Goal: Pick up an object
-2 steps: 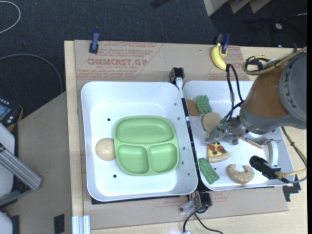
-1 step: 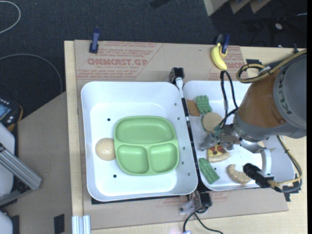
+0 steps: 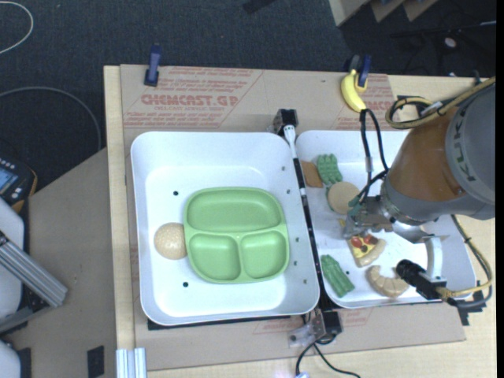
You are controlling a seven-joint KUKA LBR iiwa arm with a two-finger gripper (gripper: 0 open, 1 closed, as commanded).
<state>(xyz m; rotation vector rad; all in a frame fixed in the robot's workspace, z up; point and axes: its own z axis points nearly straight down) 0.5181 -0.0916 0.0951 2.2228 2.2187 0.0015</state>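
My gripper [image 3: 358, 228] reaches down into the right bin [image 3: 461, 278], just above a pizza slice toy [image 3: 364, 248]. A tan round cookie [image 3: 342, 196] lies just up and left of it. A green ridged piece [image 3: 327, 168] and a brown block [image 3: 312, 175] lie at the bin's far left. Another green pickle-like piece [image 3: 336, 275] rests near the front left, and a tan croissant-shaped piece [image 3: 387, 282] sits at the front. Nothing shows between the fingers.
The left bin [image 3: 153, 164] holds a green divided tray [image 3: 235, 233] and a beige ball [image 3: 169, 241] beside it. A banana [image 3: 352, 91] lies on the bench behind the right bin. Cables [image 3: 370, 148] run across the right bin.
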